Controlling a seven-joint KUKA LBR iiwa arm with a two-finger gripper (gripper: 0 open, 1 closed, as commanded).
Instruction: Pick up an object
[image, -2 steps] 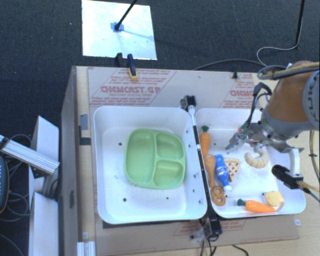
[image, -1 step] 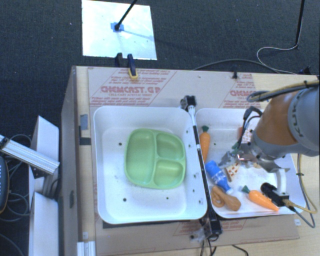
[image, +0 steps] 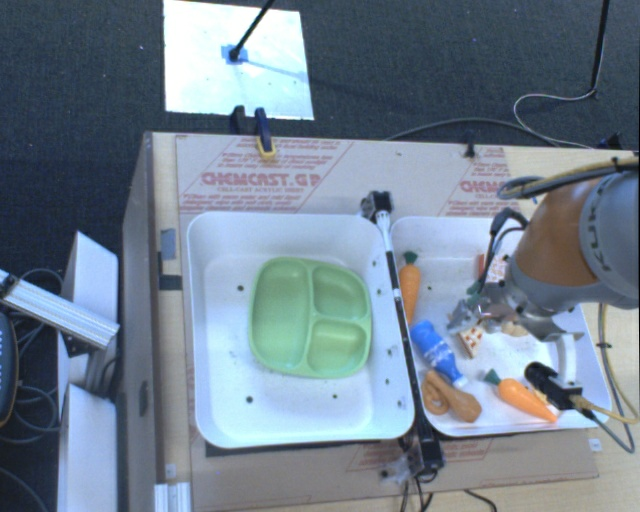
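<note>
At the near edge of the right bin (image: 600, 415) lay a toy carrot (image: 520, 396), a tan piece (image: 450, 396) and a blue bottle (image: 436, 350). Beyond them the pincer (image: 470, 316) hung low beside a small pizza-slice toy (image: 471, 340); whether it was wide or closed could not be told. Farther back lay another carrot (image: 409, 283). The left bin (image: 215, 300) held a green divided plate (image: 309, 317).

The arm (image: 590, 240) enters at the right as a bulky rounded body. Its outer casing is grey, with a broad orange band across the middle section. Below the band sits a grey wrist collar. Dark cables loop along the upper left of the casing. The gripper (image: 470, 312) is small, metallic grey and dark, its detail too blurred to read.
</note>
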